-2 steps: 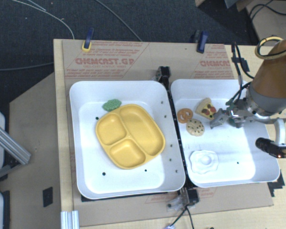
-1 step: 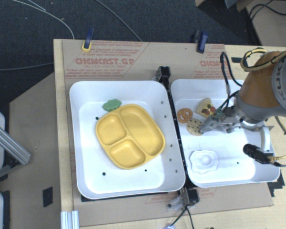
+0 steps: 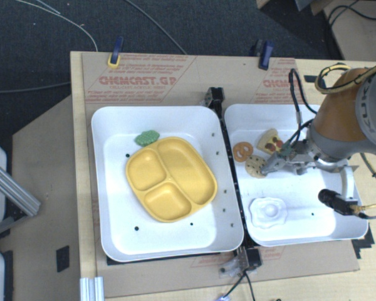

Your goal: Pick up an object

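Camera view, claw (image 3: 271,163) beside cookie (image 3: 255,165), right bin (image 3: 338,231)

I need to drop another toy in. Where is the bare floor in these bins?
Left bin: the strip below the yellow plate. Right bin: right of the fried egg. Crowded: upper right bin, around the pretzel, cookie and gripper.

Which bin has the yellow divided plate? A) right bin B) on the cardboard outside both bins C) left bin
C: the yellow divided plate lies in the left bin, with a small green piece at its upper edge.
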`<state>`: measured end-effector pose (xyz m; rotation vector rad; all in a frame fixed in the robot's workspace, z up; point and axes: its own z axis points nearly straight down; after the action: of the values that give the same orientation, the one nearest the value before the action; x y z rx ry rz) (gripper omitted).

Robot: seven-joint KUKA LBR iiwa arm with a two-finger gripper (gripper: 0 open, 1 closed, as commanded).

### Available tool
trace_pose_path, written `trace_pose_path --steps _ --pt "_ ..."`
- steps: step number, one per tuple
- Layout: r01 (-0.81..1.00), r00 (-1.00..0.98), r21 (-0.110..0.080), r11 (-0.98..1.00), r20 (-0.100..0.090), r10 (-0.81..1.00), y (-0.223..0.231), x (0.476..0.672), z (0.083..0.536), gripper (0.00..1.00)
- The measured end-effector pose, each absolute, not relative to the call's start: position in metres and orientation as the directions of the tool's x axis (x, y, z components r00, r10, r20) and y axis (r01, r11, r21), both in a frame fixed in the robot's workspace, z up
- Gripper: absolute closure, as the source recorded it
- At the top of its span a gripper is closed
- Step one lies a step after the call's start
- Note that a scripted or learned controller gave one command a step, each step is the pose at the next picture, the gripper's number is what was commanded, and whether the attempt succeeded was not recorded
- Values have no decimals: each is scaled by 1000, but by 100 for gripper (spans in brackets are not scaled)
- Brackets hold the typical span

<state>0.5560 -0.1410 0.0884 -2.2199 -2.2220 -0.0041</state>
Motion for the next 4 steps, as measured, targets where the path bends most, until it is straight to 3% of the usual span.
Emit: trace_pose_path --steps 1,3,4 --pt "1000 -1 9 1 3 1000 -140 558 100 100" --pt "1000 -1 7 1 -3 1000 -138 555 215 100" --pt "1000 -5 4 5 0 1000 -87 569 228 100"
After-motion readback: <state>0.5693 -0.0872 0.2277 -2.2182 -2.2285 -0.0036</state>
